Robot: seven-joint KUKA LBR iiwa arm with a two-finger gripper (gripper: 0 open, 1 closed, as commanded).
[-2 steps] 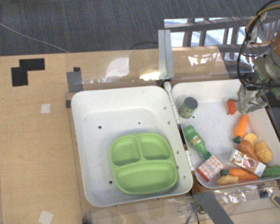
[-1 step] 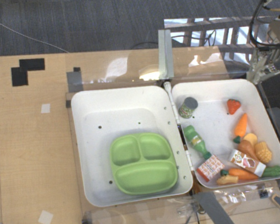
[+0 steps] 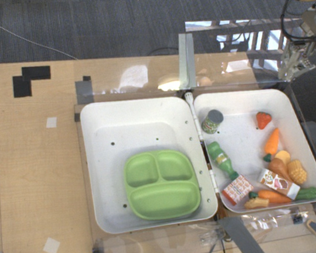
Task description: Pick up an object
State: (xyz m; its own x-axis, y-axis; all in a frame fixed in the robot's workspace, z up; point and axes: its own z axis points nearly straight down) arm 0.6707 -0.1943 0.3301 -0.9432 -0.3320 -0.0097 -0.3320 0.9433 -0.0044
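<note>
Gripper (image 3: 296, 65) hovers beyond right bin (image 3: 239, 100) far-right corner; jaw state cannot tell. Best target: isolated strawberry (image 3: 264, 119) near far edge; descend centred, avoid clutter.

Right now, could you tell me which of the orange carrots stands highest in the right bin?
The carrot just below the strawberry, by the right wall; the other carrot lies flat near the bottom edge.

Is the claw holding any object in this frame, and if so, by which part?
Nothing is held. The claw sits beyond the right bin's far right corner, with nothing visible between its fingers.
</note>
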